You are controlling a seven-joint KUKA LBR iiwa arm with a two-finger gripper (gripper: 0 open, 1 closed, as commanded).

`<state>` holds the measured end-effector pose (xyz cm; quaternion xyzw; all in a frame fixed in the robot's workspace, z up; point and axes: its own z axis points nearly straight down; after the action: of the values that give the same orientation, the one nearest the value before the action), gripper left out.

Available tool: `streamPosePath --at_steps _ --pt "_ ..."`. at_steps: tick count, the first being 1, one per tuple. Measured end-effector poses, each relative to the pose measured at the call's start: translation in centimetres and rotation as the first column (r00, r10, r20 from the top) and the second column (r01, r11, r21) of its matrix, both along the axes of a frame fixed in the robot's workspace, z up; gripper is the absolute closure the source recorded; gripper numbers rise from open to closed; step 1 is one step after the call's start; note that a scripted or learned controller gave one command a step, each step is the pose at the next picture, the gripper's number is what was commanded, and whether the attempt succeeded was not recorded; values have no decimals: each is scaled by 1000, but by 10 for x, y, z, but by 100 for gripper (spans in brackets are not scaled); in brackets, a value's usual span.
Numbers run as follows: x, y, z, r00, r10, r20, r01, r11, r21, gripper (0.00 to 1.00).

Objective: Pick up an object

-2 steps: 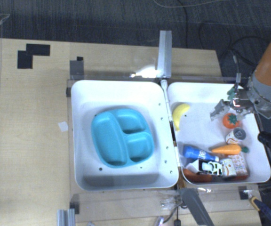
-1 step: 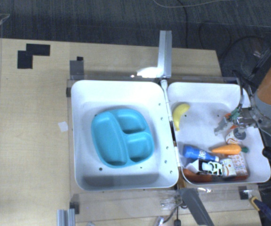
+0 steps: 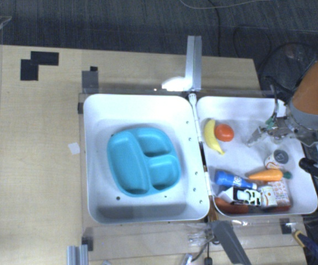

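The right bin (image 3: pixel 242 112) holds a yellow banana (image 3: pixel 210 137) with a red-orange ball (image 3: pixel 223 132) touching it near the back left. At the front lie an orange carrot (image 3: pixel 265 175), a blue tube (image 3: pixel 233 179), a black-and-white pack (image 3: pixel 246 196) and a printed carton (image 3: pixel 275 192). A small round tin (image 3: pixel 280 158) stands just behind the carrot. My gripper (image 3: pixel 261 131) hangs over a bare patch of the bin floor at the back right, right of the ball and above the tin. It touches none of these things.
In the left bin (image 3: pixel 98 126) lies a blue divided plate (image 3: pixel 144 160). The grey arm with its orange band (image 3: pixel 313 87) leans in over the right bin's right wall. A metal post (image 3: pixel 194 59) stands behind the wall between the bins.
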<state>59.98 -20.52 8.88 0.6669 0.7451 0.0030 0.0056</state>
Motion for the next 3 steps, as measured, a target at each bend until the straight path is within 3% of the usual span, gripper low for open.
streamPosePath --at_steps 1,2,3 --pt "-18 71 1 992 -123 0 123 992 5 0" --pt "26 115 1 999 35 1 -35 999 -1 0" --pt "28 118 13 999 38 7 -38 999 2 100"
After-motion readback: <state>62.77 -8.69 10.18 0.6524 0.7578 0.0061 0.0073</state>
